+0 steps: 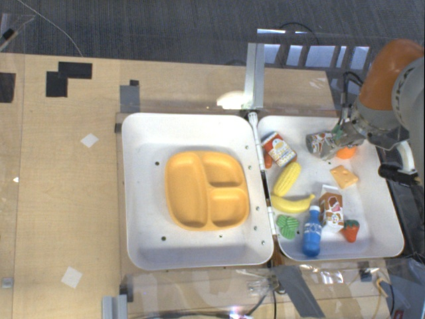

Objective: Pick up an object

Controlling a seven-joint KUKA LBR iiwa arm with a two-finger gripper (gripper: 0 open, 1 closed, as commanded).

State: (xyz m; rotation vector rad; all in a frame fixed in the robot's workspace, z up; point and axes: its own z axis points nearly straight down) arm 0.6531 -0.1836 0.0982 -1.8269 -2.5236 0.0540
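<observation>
KUKA arm [392, 78], grey w/ orange band, reaches in from the right edge of the frame over the right bin [392, 241]. Gripper [342, 135] sits low at that bin's upper right, among a crumpled silver packet [322, 143] and a small orange piece [346, 153]; whether it has hold of either, or how far it's spread, can't be told from this angle.

Rest of right bin, top to bottom: red-and-white snack pack [277, 149] by the divider, corn cob [287, 179], tan cracker-like wedge [344, 176], banana [293, 204], brown-and-white carton [331, 210], green item [288, 227], blue bottle [311, 231], strawberry [350, 230] near the lower right.

Left bin [143, 178], centre of frame, carries a yellow divided tray [206, 189] w/ three compartments. Wood bench [60, 198] fills the left side.
</observation>
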